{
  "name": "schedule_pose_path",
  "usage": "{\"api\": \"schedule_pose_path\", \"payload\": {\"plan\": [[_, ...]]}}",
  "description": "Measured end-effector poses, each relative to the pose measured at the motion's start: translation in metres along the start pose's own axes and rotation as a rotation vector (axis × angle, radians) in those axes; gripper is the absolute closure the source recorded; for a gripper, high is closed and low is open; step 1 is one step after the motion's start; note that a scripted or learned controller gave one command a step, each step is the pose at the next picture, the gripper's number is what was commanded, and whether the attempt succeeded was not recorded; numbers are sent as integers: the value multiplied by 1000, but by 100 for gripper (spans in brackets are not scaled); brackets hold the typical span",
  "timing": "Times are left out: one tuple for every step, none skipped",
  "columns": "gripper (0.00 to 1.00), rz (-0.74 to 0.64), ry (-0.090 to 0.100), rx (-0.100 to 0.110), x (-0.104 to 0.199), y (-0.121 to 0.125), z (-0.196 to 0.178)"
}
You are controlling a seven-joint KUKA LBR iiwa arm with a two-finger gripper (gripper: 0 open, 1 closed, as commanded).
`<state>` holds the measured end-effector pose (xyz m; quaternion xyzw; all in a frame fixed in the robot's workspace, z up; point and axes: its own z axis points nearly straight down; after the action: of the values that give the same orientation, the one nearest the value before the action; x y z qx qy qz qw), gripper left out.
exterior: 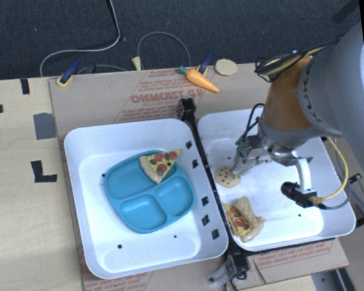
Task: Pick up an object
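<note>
In the right bin (323,223) a round tan cookie (226,177) lies near the left wall, and a folded sandwich-like piece (243,218) lies toward the front left. My gripper (240,163) reaches down from the right, its tip right beside the cookie's upper right edge. The wrist hides the fingers. In the left bin (90,205) a pizza slice (159,165) rests on the top right of a blue divided plate (150,195).
Behind the bins, an orange carrot (202,80) and a pale round disc (226,67) lie on the cardboard sheet. A black divider (202,172) runs between the bins. The arm's grey body and orange band cover the right bin's upper right part.
</note>
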<state>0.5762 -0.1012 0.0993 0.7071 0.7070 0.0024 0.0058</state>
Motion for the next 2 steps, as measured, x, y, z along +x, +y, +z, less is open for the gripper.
{"api": "schedule_pose_path", "payload": {"plan": [[100, -1, 5, 15, -1, -33, -24], [0, -1, 6, 14, 0, -32, -24]]}}
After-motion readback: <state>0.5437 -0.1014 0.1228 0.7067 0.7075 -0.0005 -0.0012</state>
